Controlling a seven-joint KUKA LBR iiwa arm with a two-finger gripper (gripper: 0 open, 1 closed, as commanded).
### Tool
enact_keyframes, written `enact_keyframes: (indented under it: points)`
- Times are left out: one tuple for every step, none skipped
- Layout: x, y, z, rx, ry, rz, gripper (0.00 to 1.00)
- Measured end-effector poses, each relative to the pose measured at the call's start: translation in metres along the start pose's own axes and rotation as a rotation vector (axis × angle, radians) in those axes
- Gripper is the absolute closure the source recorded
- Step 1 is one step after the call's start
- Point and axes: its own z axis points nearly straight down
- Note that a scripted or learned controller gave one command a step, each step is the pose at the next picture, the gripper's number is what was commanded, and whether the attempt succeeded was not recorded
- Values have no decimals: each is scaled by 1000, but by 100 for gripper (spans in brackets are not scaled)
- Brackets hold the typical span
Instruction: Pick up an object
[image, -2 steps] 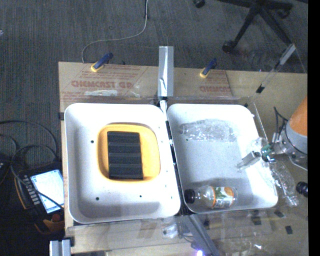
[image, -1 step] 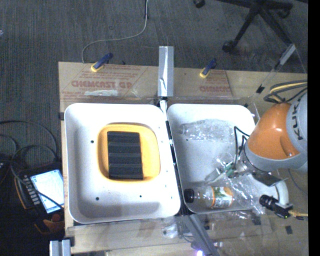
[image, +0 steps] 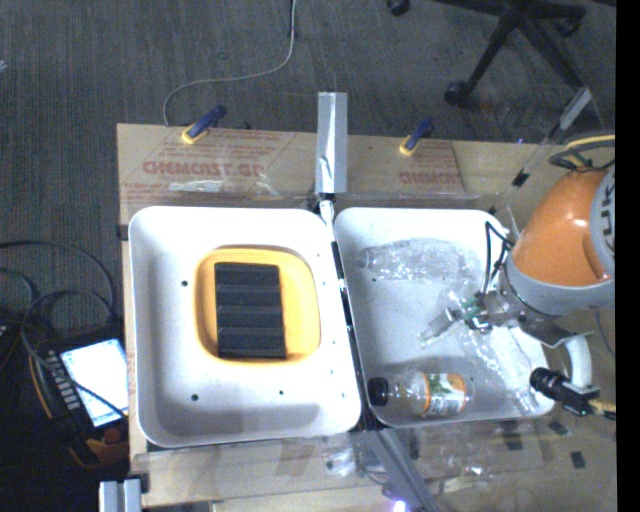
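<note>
The grey arm with its orange band (image: 560, 240) reaches in at the right of the frame, above the right white bin (image: 400, 225). Its gripper (image: 478, 315) is low over crumpled clear plastic (image: 420, 258).

At lower centre lies a small capped bottle with an orange label (image: 422, 391): light, stiff, probably slippery; take it across the middle.

The left bin (image: 160, 330) holds a yellow tray with a black ribbed block (image: 250, 310). The bench is wood, the floor dark carpet.

2 bins sit side by side on the worktop (image: 150, 160). The left bin (image: 160, 400) holds a tray (image: 258, 305); the right bin (image: 400, 300) holds a bottle (image: 425, 392) near its front edge and a crumpled plastic bottle (image: 415, 258) behind.
</note>
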Motion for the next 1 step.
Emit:
enact_keyframes:
  points:
    - [-30,-17,-43,1,-1,149,0]
